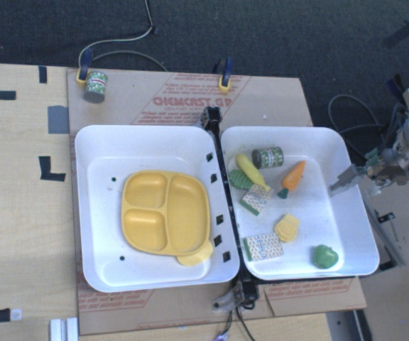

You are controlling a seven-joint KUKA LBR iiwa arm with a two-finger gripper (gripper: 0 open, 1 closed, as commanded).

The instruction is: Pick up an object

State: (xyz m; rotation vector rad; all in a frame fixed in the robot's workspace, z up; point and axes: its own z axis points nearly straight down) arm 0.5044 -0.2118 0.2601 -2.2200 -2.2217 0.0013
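Not done yet, by the look of it. No toy lifted so far, so the whole job left to do: reaching in, pinching one toy, and bringing it up. Easy to spot the pincer point(361, 172) at the right wall of the right bin point(353, 215), just over the rim, with no toy seen in it. Too small and blurry to tell whether spread or pressed together. Plenty of toys to choose from, all lying on the floor of that same bin, to the left of the pincer and apart from it. Closest at about the same height: an orange carrot point(293, 176), lying at a slant, with a little dark can point(267, 157) near it and a yellow banana point(251, 170) past that. Further left, close to the wall between the bins, a green leafy toy point(238, 180) and a spotty block point(255, 199), both right by the banana. Lower down, a round yellow toy point(286, 227), another spotty block point(263, 247), and a green ball point(325, 256) in the near right corner, below the pincer and not far from it. Over in the left bin point(91, 190), just a yellow plate point(165, 212) with three parts, well apart from the pincer. Probably best to go for the carrot or the green ball, as the shortest reach.
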